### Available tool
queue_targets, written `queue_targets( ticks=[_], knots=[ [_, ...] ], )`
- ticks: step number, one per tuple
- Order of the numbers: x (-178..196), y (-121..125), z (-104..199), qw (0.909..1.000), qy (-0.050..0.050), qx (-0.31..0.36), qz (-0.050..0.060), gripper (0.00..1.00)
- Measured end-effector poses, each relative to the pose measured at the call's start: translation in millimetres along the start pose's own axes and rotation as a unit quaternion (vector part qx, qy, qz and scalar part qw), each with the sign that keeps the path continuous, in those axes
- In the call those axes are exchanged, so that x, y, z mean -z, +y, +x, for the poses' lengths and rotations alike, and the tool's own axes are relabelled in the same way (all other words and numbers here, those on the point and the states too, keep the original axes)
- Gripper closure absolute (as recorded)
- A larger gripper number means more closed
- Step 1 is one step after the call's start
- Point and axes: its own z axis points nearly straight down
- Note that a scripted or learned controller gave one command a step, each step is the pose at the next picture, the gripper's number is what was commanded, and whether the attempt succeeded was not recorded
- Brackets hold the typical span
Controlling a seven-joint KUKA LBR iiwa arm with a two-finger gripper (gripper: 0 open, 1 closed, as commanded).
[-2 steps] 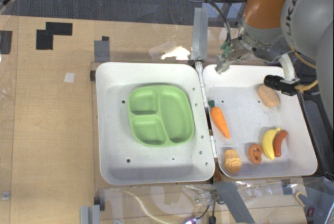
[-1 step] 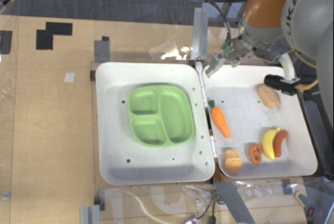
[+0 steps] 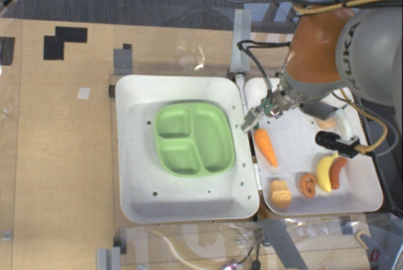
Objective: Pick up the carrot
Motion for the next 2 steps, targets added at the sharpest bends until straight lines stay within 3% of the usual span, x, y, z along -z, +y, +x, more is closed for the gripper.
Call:
queue_targets(
  ticks=[1,2],
  knots=[
    [0,-71,-30,0.9996,-0.001,-0.028,0.0,0.0],
    [0,-85,6,0.9998,0.0,-0.021,0.0,0.0]
  ],
)
